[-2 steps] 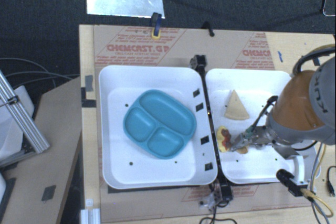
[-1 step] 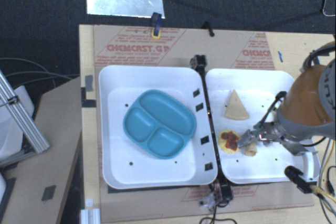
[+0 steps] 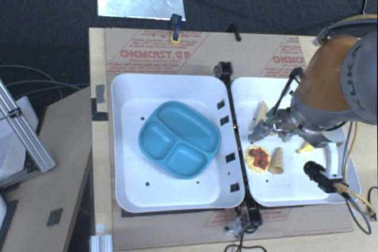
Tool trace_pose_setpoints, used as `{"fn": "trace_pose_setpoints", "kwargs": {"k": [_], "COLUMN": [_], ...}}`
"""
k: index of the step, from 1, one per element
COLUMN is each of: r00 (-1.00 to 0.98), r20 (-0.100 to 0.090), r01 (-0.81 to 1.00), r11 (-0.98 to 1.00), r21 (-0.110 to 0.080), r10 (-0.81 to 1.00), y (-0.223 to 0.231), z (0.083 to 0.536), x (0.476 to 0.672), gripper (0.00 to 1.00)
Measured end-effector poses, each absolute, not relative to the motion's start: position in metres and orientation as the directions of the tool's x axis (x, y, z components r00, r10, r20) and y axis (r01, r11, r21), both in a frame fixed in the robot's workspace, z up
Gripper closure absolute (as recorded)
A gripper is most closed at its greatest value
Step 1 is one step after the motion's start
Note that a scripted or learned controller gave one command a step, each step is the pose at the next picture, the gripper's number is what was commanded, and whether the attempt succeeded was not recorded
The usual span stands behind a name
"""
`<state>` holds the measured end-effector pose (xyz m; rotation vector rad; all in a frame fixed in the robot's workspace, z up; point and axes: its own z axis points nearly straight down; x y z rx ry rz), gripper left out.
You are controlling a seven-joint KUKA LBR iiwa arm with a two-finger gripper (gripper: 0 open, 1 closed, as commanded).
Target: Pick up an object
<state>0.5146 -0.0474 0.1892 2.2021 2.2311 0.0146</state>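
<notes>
Fingers [image 3: 258, 132] over right bin [image 3: 295, 195], cardboard-covered bench [image 3: 153, 50], dark carpet [image 3: 47, 9]

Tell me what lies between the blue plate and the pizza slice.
In the camera view, the two bins' adjoining walls, fitted with black clips, run between the blue plate and the pizza slice; otherwise bare white floor.

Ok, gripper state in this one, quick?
Gripper: open or shut cannot be told; it sits low in the right bin, just above the pizza slice toy, with nothing visibly held.
</notes>
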Motion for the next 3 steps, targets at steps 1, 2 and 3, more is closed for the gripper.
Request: {"fn": "trace_pose_setpoints", "kwargs": {"k": [1, 2, 3], "r00": [0.005, -0.005, -0.002], "r20": [0.004, -0.002, -0.004], "r01": [1.0, 1.0, 1.0], "r11": [-0.005, 0.005, 0.002], "r21": [0.002, 0.006, 0.019], "r10": [1.0, 1.0, 1.0], "y": [-0.106, -0.087, -0.112], "z": [0.082, 0.086, 0.25], "x": [0.487, 0.516, 0.492], "gripper": [0.0, 0.0, 0.0]}}
